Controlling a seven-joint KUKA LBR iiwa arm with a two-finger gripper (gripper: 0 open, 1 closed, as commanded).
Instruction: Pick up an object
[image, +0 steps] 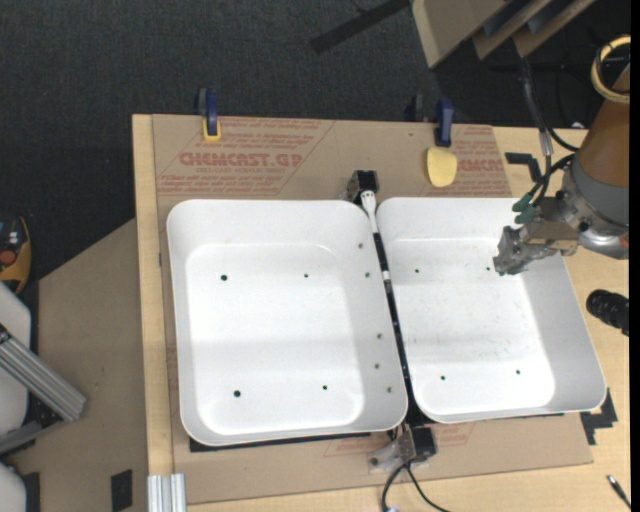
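A brown board (300, 150) on the bench carried two shallow white bins side by side, the left bin (190, 330) and the right bin (565, 345). The gripper (508, 258) hung over the right bin's far right part; whether it was open or closed could not be told. A small yellow object (441, 166) lay on the board just beyond the right bin, below a blue clamp (444, 120).

A brown board bench (260, 165) printed with red lettering carries two shallow white bins side by side, the left bin (190, 300) and right bin (570, 340) nearly touching, with a pale yellow object (441, 166) lying behind them.
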